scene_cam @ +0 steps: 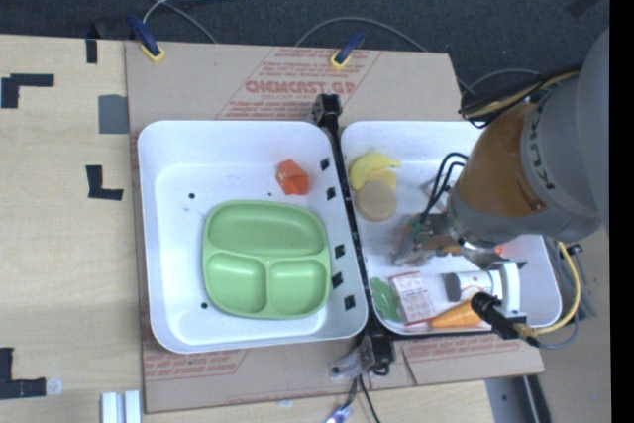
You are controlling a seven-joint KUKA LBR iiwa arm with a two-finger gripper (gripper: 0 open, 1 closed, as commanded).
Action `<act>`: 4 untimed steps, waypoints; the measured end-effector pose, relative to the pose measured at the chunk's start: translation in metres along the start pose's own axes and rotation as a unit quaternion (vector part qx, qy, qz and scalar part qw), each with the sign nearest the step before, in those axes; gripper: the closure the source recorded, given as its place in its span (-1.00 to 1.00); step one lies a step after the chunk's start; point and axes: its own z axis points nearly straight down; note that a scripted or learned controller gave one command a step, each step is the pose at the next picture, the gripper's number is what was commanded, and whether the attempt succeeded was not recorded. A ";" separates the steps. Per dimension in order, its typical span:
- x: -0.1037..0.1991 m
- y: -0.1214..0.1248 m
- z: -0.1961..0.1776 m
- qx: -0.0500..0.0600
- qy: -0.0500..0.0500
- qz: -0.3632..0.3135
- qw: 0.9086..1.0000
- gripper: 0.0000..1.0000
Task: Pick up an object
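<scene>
Two shallow white bins sit side by side on a sheet of brown cardboard that covers part of the wooden desk. The left bin holds a green divided plate lying flat near its middle, with one long compartment toward the far side and two smaller ones toward the near side; a small orange-red object lies just beyond the plate, apart from it and close to the wall shared with the other bin. The right bin is more crowded: a yellow, banana-like item rests near its far left corner, touching a pale round object just nearer the camera. Along the near edge lie a green leafy piece, a flat printed packet beside it, and an orange carrot-like object further right. The grey arm with its orange band reaches in from the right and hangs over the middle of the right bin, hiding much of it. The jaws point down above the bin floor between the pale round object and the packet; whether they are wide, narrow or gripping anything cannot be told here. Two yellow-and-blue clamps pin the cardboard's far edge.
</scene>
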 end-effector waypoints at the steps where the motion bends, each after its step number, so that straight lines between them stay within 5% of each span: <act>1: 0.000 0.000 0.000 0.000 0.000 0.000 1.000 -1.00; 4: -0.001 -0.007 0.009 -0.002 0.001 -0.002 1.000 -1.00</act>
